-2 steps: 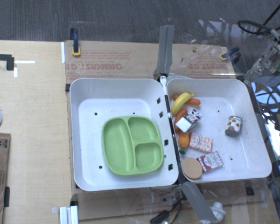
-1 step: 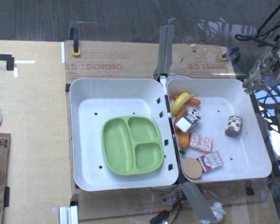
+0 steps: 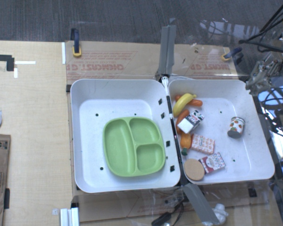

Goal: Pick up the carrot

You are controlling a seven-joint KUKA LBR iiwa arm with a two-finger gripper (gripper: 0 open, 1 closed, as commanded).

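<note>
While gripper [image 3: 263, 75] hangs at upper right of frame, past bin edge, cannot tell if it is spread wide or closed.

Carrot [image 3: 183, 124], my best guess, is orange piece at left side of right bin [image 3: 254, 173], tucked under white carton [image 3: 194, 118], just below banana [image 3: 183, 103]. Toys bunched by wall, so grab looks tricky.

Count: two bins, one green plate [image 3: 132, 147] in left bin [image 3: 85, 126], one banana, one can [image 3: 236, 127].
</note>
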